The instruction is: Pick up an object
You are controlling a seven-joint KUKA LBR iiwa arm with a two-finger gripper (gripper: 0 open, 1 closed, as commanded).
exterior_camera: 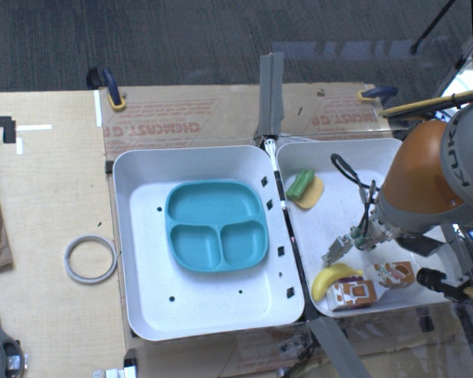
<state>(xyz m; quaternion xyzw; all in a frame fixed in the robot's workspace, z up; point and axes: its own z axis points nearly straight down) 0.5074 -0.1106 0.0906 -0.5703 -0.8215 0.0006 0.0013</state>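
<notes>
Banana is the thing nearest your hand, so look there first. It lies in the right bin, near the front wall, just below the hand and a little to the left of it in the camera view. Its long side runs across the bin, from the low left end up to the right, where it tucks behind a small brown and white box. The banana and that box touch. A second little box sits just beside them, to the right.

Your hand hangs low over the bin floor, close above the banana. It is small and dark against the white, and you cannot tell from here if it is spread or pressed together. Nothing shows between its tips, so I judge it is holding nothing yet.

A green and yellow toy lies well apart at the back of the same bin, with bare floor all around it. I think it has more room for a grab than the banana, which is crowded by the box and the front wall.

The left bin holds a blue tray. Both bins rest on the desk, where a grey ring lies too.
</notes>
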